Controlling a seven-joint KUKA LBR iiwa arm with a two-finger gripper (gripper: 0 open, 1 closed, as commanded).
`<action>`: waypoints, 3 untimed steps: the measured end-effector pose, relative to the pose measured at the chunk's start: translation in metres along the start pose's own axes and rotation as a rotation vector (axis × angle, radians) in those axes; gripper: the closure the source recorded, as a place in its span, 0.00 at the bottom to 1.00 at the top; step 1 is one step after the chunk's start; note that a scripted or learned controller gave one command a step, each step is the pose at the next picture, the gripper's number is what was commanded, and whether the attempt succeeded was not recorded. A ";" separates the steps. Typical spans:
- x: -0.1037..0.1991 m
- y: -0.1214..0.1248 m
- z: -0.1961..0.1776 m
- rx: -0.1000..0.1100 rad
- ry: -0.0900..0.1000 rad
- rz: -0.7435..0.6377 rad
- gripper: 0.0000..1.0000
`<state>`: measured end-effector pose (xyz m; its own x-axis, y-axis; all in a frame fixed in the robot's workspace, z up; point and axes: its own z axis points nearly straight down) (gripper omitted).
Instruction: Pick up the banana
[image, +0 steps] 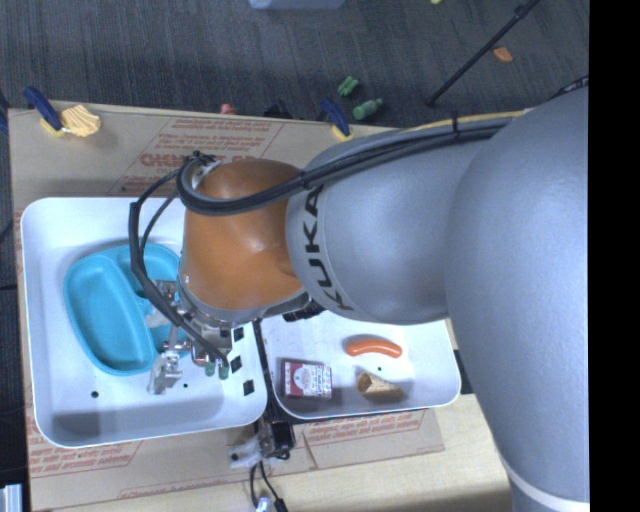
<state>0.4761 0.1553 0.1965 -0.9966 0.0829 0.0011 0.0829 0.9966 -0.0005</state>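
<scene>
My gripper (168, 372) hangs low over the left bin (60, 420), just right of a blue oval dish (105, 310) that lies in that bin's left half. The orange wrist band (240, 235) and the grey arm (430, 220) cover the middle of the bench, the inner edges of both bins and most of the right bin. Nothing can be seen held in the gripper from this angle.
At the near end of the right bin (440, 395) lie a red box (305, 380), an orange sausage-shaped item (373, 347) and a white and brown item (382, 380). Blue clamps (45, 108) and a yellow piece (80, 122) sit at the cardboard's far edge.
</scene>
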 end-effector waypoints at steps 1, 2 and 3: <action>0.001 0.015 0.104 0.000 -0.001 -0.115 0.00; -0.063 -0.075 0.004 0.001 -0.004 -0.103 0.00; -0.063 -0.074 -0.006 0.001 -0.002 -0.107 1.00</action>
<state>0.5327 0.0766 0.2024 -0.9997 -0.0235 -0.0012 -0.0235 0.9997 -0.0015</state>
